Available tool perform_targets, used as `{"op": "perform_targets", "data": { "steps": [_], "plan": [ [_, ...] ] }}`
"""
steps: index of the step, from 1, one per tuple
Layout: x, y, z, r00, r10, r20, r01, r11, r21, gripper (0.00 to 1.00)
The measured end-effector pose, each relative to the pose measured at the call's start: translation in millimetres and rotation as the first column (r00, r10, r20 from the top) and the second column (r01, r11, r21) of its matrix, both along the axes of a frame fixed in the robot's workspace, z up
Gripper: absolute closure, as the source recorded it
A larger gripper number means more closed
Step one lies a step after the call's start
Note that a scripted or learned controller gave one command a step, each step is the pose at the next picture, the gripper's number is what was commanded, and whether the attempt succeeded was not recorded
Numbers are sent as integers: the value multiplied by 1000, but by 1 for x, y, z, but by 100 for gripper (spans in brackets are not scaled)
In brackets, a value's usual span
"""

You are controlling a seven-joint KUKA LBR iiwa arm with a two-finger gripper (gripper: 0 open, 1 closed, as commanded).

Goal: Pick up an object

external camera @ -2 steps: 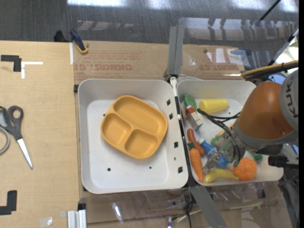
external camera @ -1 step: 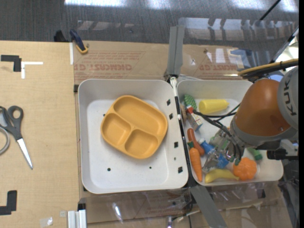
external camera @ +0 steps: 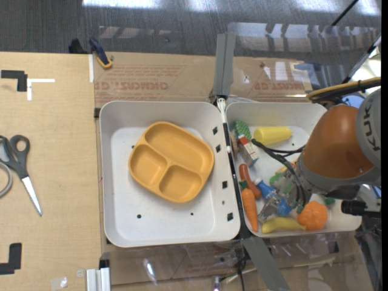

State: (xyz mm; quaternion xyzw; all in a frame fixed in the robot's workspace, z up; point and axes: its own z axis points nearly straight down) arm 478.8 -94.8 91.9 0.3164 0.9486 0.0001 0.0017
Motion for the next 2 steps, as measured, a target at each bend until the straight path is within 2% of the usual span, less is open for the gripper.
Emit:
{"op": "perform_targets", "data": {
  "steps": [1, 2],
  "plan": [
    [0, 0, 0, 1000, -3, 0, 3, 1000, 1, 0],
    [0, 1, 0, 998, -57, 0, 57, 998, 1, 0]
  ]
}}
